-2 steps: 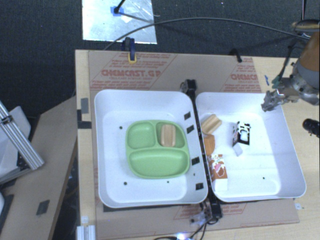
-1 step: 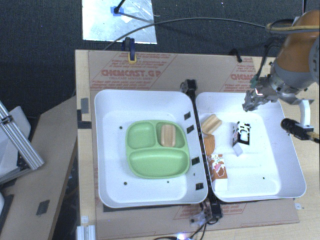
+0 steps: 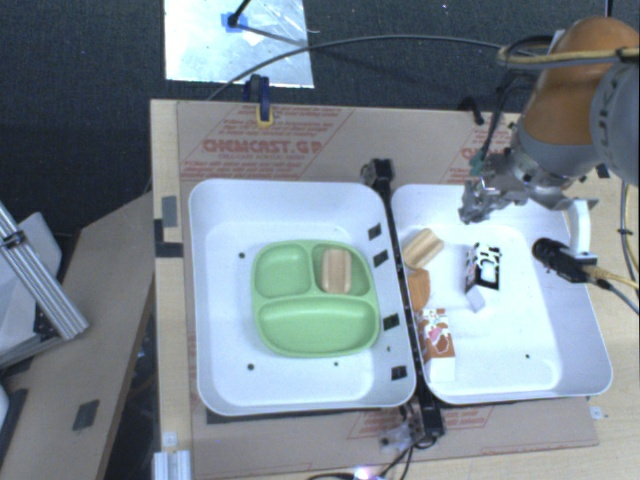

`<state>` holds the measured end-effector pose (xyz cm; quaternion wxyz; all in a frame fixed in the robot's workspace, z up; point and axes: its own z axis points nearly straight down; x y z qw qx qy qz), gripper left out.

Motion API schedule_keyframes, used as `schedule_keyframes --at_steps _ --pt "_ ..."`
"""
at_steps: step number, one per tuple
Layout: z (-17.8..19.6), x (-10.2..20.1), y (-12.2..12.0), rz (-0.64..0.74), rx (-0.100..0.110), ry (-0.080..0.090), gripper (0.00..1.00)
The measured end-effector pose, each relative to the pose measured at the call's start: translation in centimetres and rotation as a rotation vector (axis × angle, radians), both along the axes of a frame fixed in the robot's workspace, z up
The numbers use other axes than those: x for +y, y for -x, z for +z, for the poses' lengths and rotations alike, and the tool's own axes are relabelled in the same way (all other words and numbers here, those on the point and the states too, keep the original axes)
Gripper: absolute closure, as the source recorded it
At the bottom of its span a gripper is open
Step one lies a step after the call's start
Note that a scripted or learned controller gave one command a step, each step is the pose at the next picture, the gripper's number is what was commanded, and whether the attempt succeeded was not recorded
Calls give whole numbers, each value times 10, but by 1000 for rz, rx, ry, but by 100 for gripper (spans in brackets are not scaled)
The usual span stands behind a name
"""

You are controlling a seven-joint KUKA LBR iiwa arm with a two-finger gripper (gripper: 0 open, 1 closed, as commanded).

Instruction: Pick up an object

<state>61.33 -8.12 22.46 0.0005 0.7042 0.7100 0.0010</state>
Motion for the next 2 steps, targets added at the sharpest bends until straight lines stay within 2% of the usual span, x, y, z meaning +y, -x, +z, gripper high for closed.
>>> schedule_keyframes --at_steps 1,2 --pt "10 54 -4 0 0 0 100" --pt "-1 111 -4 1 1 -1 100"
